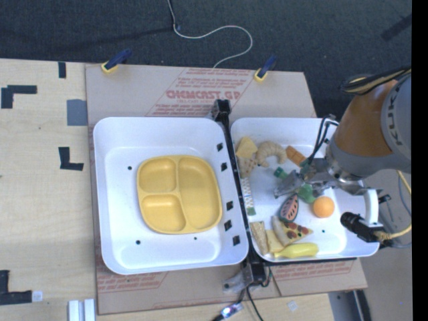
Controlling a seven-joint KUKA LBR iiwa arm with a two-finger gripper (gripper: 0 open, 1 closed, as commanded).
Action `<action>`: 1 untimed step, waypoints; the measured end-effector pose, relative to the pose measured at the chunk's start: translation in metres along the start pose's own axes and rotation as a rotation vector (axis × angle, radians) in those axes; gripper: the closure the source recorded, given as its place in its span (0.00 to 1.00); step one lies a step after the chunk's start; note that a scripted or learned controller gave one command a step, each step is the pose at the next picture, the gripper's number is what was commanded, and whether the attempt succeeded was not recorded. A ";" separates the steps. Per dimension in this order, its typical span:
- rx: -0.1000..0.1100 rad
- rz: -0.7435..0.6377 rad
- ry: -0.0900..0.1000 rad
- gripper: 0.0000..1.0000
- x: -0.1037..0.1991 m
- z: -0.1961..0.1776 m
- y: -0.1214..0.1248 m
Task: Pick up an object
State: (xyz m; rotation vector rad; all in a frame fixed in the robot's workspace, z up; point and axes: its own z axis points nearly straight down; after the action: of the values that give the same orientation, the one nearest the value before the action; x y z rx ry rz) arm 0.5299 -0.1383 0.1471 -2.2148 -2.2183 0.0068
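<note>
Because the hand [294,184] is hanging low among crowded toy food in the right bin [334,127], its fingers' state unreadable, it is risking a nudge or a double grab: the orange ball [324,207] is lying just beside it.

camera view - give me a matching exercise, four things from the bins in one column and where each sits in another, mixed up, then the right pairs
Things:
1. yellow divided plate
2. orange ball
3. banana
4. gripper

Places:
A. near front edge of the right bin
B. middle of the left bin
C. over the toys in the middle of the right bin
D. right part of the right bin, beside the arm's wrist

Pairs: 1-B, 2-D, 3-A, 4-C
</note>
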 end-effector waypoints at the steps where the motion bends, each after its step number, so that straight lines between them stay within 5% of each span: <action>1: 0.000 0.001 0.000 0.00 -0.002 0.061 -0.009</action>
State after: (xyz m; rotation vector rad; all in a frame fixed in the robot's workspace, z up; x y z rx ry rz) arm 0.5201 -0.1398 0.0866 -2.2162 -2.2173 0.0068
